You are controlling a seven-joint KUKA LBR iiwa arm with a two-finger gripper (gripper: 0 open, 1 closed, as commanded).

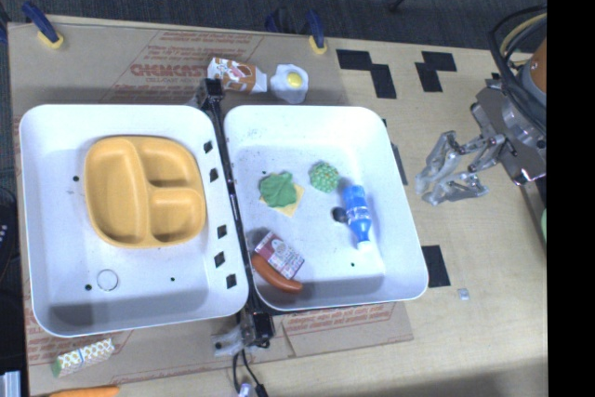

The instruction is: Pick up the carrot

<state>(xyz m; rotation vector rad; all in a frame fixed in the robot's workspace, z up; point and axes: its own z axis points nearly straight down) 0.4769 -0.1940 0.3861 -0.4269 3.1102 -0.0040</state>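
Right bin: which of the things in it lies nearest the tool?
The blue bottle; every other item there lies further left, away from the tool.

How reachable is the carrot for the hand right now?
Probably, but awkwardly. The hand sits right of the right bin, nothing standing between. A red-and-white packet overlaps the carrot, which hugs the bin's near wall.

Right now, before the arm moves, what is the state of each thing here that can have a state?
end effector: over the bench, right of the right bin, apart from every item.
orange-red long item, perhaps the carrot: lying in the right bin, not picked up.
blue bottle: lying on its side in the right bin.
yellow tray: flat, open side up, in the left bin.
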